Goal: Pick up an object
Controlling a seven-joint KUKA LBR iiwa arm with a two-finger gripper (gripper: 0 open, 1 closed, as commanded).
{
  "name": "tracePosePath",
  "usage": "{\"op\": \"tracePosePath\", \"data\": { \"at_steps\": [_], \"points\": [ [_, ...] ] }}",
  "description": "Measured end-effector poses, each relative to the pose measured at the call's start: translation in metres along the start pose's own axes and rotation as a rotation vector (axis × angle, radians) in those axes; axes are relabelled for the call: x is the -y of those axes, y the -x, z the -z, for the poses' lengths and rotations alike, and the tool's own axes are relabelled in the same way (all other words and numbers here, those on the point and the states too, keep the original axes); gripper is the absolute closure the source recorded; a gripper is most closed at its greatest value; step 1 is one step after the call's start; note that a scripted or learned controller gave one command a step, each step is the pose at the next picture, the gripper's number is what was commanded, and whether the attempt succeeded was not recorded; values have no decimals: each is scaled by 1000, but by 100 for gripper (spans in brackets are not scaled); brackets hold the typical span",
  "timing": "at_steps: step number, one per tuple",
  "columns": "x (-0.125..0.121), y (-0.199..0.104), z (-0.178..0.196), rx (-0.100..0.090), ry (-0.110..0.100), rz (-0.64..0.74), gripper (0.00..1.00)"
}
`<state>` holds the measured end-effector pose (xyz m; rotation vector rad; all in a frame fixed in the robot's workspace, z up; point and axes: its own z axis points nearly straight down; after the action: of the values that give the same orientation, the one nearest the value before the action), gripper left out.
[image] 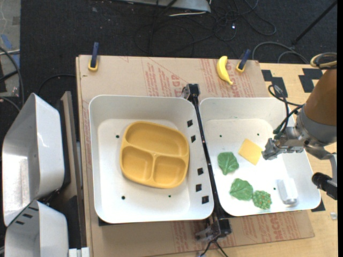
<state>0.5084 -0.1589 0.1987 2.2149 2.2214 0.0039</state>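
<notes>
Your hand [270,148] hung low over the right bin [300,197], just beside the yellow wedge [250,151] at its right edge, and that looked like your target, since nothing else sat so near. Whether it was released or clenched, I could not tell; it read as a dark blur at that angle, and no thing showed inside it. The wedge lay flat on the bin floor, apart from the three greens: a leaf [228,162] to its left, a second leaf [241,189] nearer the front, and a bumpy floret [261,199] touching that one. A pale cylinder [287,191] sat by the front right corner. The left bin [102,143] carried a yellow tray [155,155], likely there as a drop-off spot. A banana [224,70] rested out on the counter [139,74], beyond both bins, so I judged it out of play.
</notes>
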Motion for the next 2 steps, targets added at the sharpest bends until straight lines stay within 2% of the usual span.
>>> {"op": "tracePosePath", "data": {
  "at_steps": [1,2],
  "points": [
    [-1,0,21,0,-1,0,100],
    [2,-51,12,-3,-7,4,100]
  ]
}}
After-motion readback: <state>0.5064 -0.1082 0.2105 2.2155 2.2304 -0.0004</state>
